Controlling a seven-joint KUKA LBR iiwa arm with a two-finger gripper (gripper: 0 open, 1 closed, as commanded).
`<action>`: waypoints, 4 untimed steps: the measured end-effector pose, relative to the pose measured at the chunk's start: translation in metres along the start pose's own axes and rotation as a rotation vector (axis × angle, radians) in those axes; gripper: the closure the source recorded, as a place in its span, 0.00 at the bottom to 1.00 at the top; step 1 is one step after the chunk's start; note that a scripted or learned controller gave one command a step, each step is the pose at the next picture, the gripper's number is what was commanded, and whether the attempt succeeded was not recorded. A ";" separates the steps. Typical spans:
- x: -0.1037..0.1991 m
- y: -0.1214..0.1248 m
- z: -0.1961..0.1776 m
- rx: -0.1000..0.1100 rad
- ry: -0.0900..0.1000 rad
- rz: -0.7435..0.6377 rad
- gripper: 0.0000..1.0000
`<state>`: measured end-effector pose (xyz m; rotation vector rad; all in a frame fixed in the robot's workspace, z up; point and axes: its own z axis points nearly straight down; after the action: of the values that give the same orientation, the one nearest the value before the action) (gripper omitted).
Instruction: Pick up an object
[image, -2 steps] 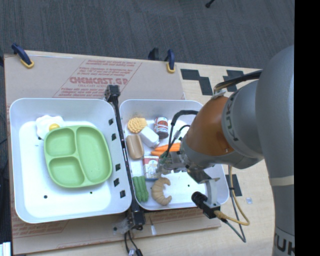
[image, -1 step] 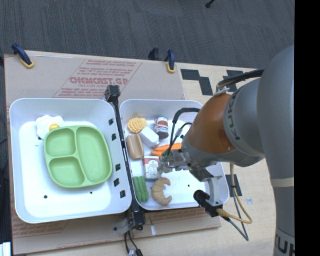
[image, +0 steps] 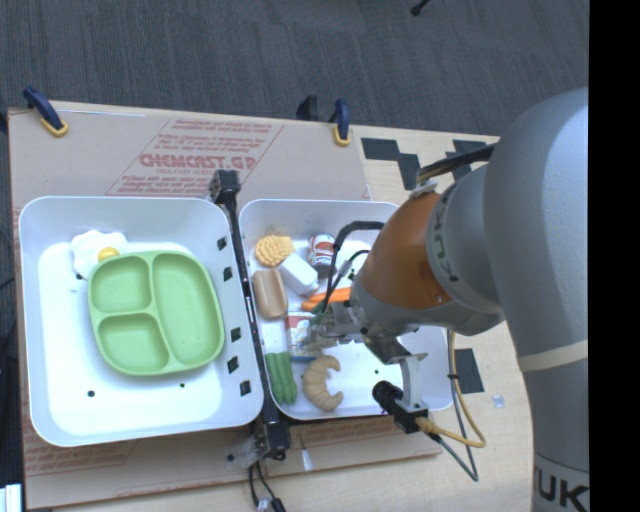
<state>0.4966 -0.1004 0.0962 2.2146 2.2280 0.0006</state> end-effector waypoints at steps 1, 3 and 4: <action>0.000 0.001 -0.011 -0.001 0.000 -0.005 1.00; -0.035 0.051 -0.009 -0.008 -0.003 -0.002 1.00; -0.035 0.051 -0.019 -0.007 -0.002 -0.007 1.00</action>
<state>0.5481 -0.1347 0.1155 2.2027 2.2314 0.0062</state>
